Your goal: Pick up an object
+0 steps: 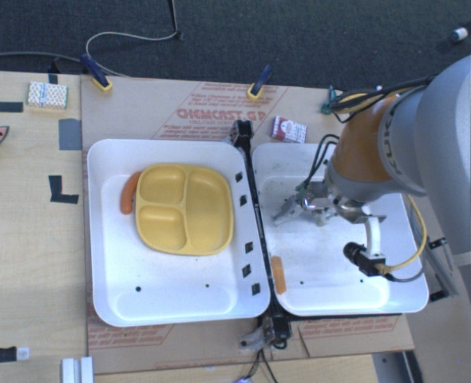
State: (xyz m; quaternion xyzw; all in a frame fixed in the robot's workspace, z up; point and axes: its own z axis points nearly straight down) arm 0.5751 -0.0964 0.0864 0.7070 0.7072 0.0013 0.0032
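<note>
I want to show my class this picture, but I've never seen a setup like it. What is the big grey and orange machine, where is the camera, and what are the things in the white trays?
The camera is fixed above a bench and looks down at a slant. The grey machine with the orange band is a robot arm reaching in from the right. At its end is the tool, two metal fingers meant for picking things up, low over the right bin. Nothing shows between the fingers.

In the left bin lies a yellow divided plate, with an orange sausage-shaped piece touching its left rim. A small orange piece lies by the right bin's left wall. A small red and white packet sits on the cardboard behind the bins.
</note>
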